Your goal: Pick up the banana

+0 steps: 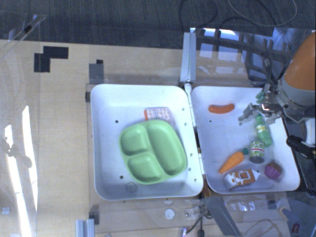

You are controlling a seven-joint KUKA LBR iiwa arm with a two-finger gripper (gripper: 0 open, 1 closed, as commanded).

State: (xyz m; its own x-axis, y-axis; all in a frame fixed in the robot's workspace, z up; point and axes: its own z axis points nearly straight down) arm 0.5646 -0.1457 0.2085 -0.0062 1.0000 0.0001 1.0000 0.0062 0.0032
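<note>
My gripper (pixel 259 113) hangs over the back right part of the right bin (pixel 212 179), with its fingers spread open and nothing between them. A green bottle (pixel 262 134) lies just in front of it. An orange-red sausage (pixel 221 108) lies to its left near the bin's back wall. The arm's orange band (pixel 302 68) and grey wrist cover the bin's back right corner.
In the right bin's front half lie a small can (pixel 256 152), a carrot (pixel 231 162), a milk carton (pixel 242 178) and a purple item (pixel 273 171). The left bin (pixel 106 132) holds a green divided plate (pixel 153 151) and a red-and-white packet (pixel 157 114).
</note>
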